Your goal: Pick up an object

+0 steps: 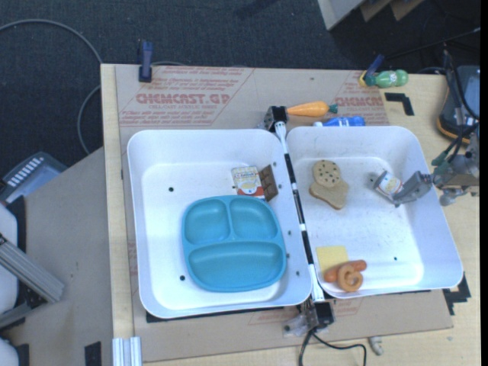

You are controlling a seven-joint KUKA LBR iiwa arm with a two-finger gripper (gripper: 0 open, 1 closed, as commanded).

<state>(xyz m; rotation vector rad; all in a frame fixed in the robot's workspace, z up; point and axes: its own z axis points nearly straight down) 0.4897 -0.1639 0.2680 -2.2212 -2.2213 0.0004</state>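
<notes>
My gripper (pixel 394 186) hangs low over the right part of the right bin (pixel 427 227), reaching in from the right edge. Nothing shows in its grasp. To its left, apart from it, a tan cookie with dark dots (pixel 328 174) rests on a tan bread-like piece (pixel 333 197). At the bin's front left lie a yellow cheese slice (pixel 330 256) and an orange curled pretzel-like toy (pixel 348 274). In the left bin (pixel 152 204) there is a blue divided plate (pixel 232 244), with a small white packet (pixel 245 178) and a brown piece (pixel 267 181) behind it.
Behind the bins on the cardboard lie an orange carrot toy (pixel 309 110), a blue-and-white item (pixel 347 121) and a green bottle (pixel 389 77). A blue clamp (pixel 145 59) stands at the back left. The ridge between the bins (pixel 293 197) runs front to back.
</notes>
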